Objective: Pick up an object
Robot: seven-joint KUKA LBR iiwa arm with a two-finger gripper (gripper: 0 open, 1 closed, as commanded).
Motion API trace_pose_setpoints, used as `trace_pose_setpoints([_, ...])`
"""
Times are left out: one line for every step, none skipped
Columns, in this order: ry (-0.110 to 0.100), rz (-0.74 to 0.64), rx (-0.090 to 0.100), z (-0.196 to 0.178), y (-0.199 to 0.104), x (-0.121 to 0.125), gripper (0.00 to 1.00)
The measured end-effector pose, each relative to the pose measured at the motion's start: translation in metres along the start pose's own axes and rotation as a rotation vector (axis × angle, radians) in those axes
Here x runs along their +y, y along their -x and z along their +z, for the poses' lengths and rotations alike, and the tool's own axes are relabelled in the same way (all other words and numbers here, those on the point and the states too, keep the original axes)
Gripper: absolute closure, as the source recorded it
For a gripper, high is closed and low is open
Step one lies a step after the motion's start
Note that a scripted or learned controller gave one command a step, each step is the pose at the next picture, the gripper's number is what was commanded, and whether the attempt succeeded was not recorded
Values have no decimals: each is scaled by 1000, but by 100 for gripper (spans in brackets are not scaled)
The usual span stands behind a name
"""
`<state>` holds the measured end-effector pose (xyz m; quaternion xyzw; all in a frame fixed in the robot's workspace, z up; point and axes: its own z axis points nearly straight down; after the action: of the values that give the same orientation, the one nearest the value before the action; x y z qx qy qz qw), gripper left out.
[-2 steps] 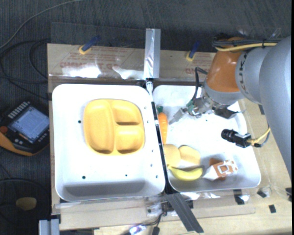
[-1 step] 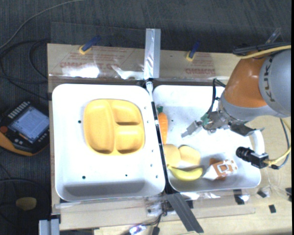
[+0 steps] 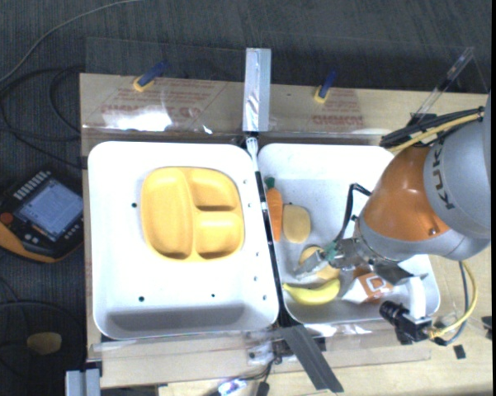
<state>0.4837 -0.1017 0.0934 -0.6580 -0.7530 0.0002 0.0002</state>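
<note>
Landmark: right bin (image 3: 314, 159).

1. Arm (image 3: 429, 200): reaches in from the right, w/ orange band over the right bin's right half. Wrist is low, near the bin's front.
2. Left bin (image 3: 115, 304): sits beside the right bin, touching along the centre wall. Holds a yellow divided tray (image 3: 191, 211).
3. Banana (image 3: 314, 291): task obj, judged most likely target. Lies in the right bin's front-left area. Long axis runs approx left-right, parallel to the bin's front wall; curve sags toward the front wall, ends turn up slightly. Right end lies closest to the gripper.
4. Gripper (image 3: 334, 256): low in the right bin, just above the banana's right end. Opening: cannot tell; parts are too small and cluttered. Nothing visibly held.
5. Pale round item (image 3: 296, 223): right bin, left-centre, behind the banana.
6. Carrot (image 3: 274, 213): against the right bin's left wall, long axis front-back.

Progress: approach approx done. Grasp and lift not yet confirmed; banana rests on the bin floor.
</note>
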Motion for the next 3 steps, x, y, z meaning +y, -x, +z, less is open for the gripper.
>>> trace_pose_setpoints([0,2,-1,-9,1,0,100])
trace_pose_setpoints([0,2,-1,-9,1,0,0])
trace_pose_setpoints([-2,-69,0,-58,12,-2,0])
